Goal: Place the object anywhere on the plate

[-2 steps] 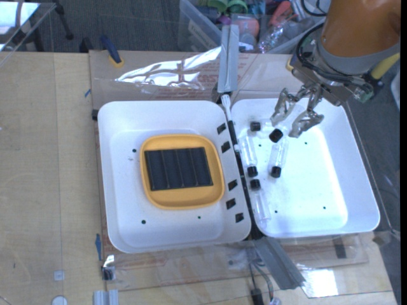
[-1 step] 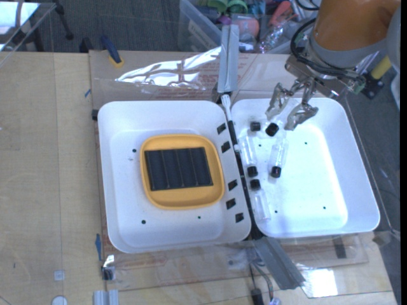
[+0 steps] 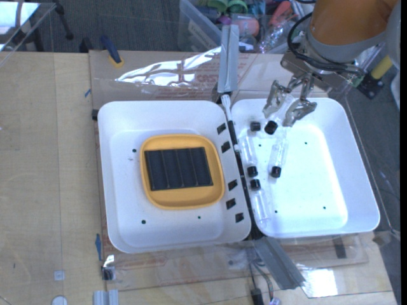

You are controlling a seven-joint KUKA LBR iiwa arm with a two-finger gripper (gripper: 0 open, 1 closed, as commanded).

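Several clear tubes with black caps lie in the right bin (image 3: pixel 331 189). One tube (image 3: pixel 277 154) lies near the bin's middle left, and two more (image 3: pixel 248 154) (image 3: pixel 259 196) rest along its left wall. My gripper (image 3: pixel 283 115) hangs over the far left part of this bin, open, with nothing visibly between its fingers. A black cap (image 3: pixel 270 128) sits just below the left fingertip. The yellow plate (image 3: pixel 183 199) with a dark ribbed centre lies in the middle of the left bin (image 3: pixel 121 189), well left of the gripper.
A row of black clips (image 3: pixel 230 184) runs along the divider between the bins. A metal bar (image 3: pixel 227 62) stands behind the divider. A clear tub of coloured toys (image 3: pixel 241 5) sits beyond the bins. Crinkled foil (image 3: pixel 165 75) lies behind the left bin.
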